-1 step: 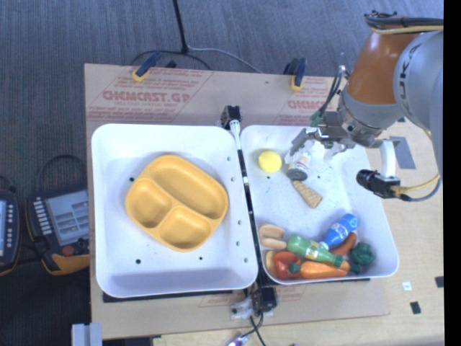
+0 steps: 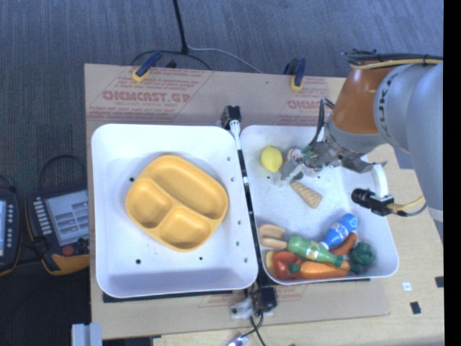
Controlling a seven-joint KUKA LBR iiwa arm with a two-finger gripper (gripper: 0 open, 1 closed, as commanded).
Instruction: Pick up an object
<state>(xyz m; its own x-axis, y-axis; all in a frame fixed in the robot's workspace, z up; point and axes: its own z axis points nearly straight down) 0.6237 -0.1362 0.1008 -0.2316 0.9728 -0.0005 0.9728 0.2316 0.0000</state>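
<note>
From above, the arm point(image 2: 389, 107) is reaching in from the right over the right bin point(image 2: 392, 262), its gripper point(image 2: 299, 163) hanging low beside a yellow lemon point(image 2: 271, 158) and just above a tan cone point(image 2: 307, 194). Whether the claw is open or closed, I cannot tell. Toy foods are lying heaped along the bin's near edge: a hot dog point(image 2: 272, 235), a green bottle point(image 2: 313, 250), a blue bottle point(image 2: 339, 232). A yellow divided tray point(image 2: 176, 202) is sitting in the left bin point(image 2: 115, 265).

Glossy yellow plastic tray point(image 2: 176, 202) (smooth), matt cardboard point(image 2: 144, 99).
</note>
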